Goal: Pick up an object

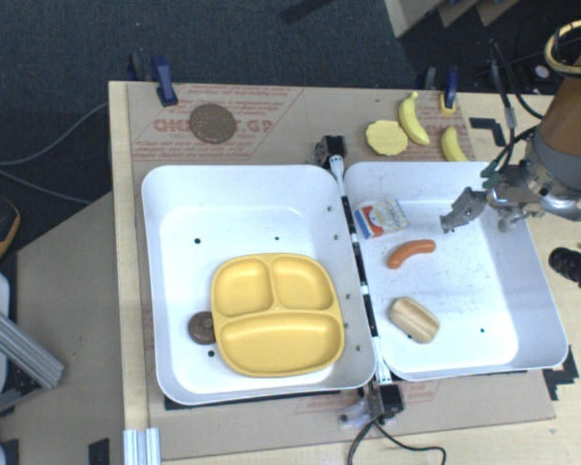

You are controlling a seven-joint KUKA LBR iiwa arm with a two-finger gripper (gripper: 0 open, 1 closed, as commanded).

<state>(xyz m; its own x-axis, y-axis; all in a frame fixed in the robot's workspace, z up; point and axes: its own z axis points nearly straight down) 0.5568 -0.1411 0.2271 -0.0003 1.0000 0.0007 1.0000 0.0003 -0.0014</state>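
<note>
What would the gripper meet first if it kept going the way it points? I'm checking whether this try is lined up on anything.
The gripper points left and down into the right bin. The hot dog looks closest to that line, though depth is unclear.

1. The left bin holds a divided tray, with a cookie touching the tray's left edge.
2. The right bin holds a packet at the back, a sausage before it, and a bread roll nearest the front.
</note>
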